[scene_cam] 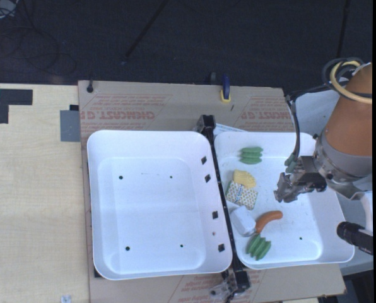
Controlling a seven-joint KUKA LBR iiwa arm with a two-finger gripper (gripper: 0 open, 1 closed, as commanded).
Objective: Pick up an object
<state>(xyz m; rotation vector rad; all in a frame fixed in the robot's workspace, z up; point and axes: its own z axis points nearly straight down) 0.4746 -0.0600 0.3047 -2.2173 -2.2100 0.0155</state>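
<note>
Dark flooring is seen beyond a pale bench carrying a cardboard sheet and two white bins. Left bin: bare white floor. Right bin: a green pod near the far edge; a yellow block and a patterned cloth touching each other by the left wall; a white piece, an orange sausage and a second green pod grouped toward the near left corner. Gripper: held over the bin's right half, apart from all items; jaw state cannot be told. Nothing is seen gripped.
</note>
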